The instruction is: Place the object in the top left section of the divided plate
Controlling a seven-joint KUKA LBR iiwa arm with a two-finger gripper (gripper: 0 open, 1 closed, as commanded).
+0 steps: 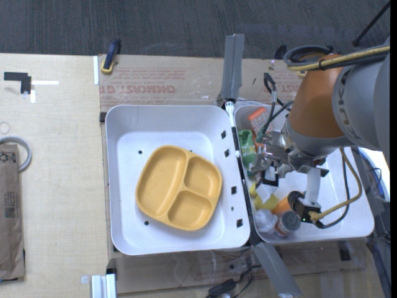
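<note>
A yellow divided plate (178, 187) lies tilted in the left white bin (124, 129), its three sections bare. My gripper (268, 169) hangs low over the left side of the right bin (360, 225), above a heap of small objects. The orange band and grey wrist of the arm (322, 104) hide much of that bin. A green packet (247, 146) lies just left of the gripper, a yellow piece (268, 198) below it, and a small bottle with an orange cap (286, 219) near the front. Whether anything sits between the jaws is hidden.
A grey post (233, 67) rises behind the wall between the two bins. Cables (338, 203) loop from the wrist over the right bin. A brown paper bag (9, 216) and a grey ring (22, 151) lie on the bench at far left.
</note>
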